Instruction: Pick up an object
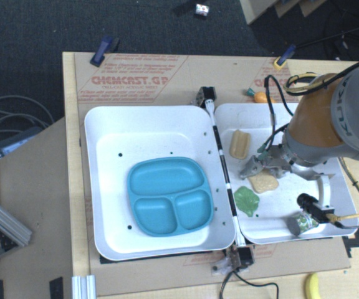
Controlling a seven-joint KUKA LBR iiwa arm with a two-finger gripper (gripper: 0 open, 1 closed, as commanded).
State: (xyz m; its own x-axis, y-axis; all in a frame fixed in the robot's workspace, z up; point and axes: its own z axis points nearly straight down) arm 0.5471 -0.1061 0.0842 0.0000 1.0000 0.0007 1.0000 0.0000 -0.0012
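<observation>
My arm (329, 120) reaches in over the right bin (338, 226), and my jaws (262, 165) sit low above a pale tan flat piece (265, 184), which lies just past them toward the bin's near side. I cannot tell from here whether my jaws are parted or closed, nor whether they touch that piece. A tan, bread-like block (239, 144) lies just beyond my jaws, toward the far side of the right bin and close to the divider. A green piece (247, 200) rests beside the pale piece, nearer the divider. A small dark and silvery object (306, 220) sits at the right bin's near edge. The left bin (105, 142) holds a blue compartment tray (169, 195).
</observation>
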